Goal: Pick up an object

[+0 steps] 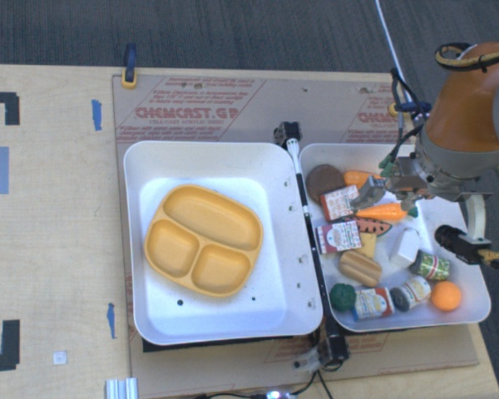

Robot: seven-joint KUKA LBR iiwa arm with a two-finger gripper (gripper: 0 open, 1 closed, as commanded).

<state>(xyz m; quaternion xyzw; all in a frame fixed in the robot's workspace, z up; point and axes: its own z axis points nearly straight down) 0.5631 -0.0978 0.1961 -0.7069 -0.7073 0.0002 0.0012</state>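
Camera view: looks down at a slant on two shallow white bins set side by side on a bench.
Left bin [141,248]: holds a yellow divided plate [203,238] with three compartments, lying flat near the middle.
Right bin [479,302]: crowded with small toy food items.
Arm [470,98]: grey with an orange band, reaches in from the right over the upper part of the right bin.
Gripper [381,185]: low over the bin's upper middle, just above the carrot [381,214] – state cannot be told from this angle, and nothing seen between its tips.
Carrot: orange, lying roughly level, touching a small red-and-white carton [339,202] on its left.
Brown disc [323,179]: at the bin's upper left, beside the carton.
Second carton [343,237]: just below the first, near the bin's left wall.
Hot dog bun [361,268]: tan, below the second carton.
Green item [343,296]: dark and round, at the lower left corner.
Cans: one green-labelled [433,265], one darker [412,293], both near the lower right.
Orange ball [446,297]: at the lower right – just beside the darker can.
White block [405,245]: between the carrot and the green-labelled can.
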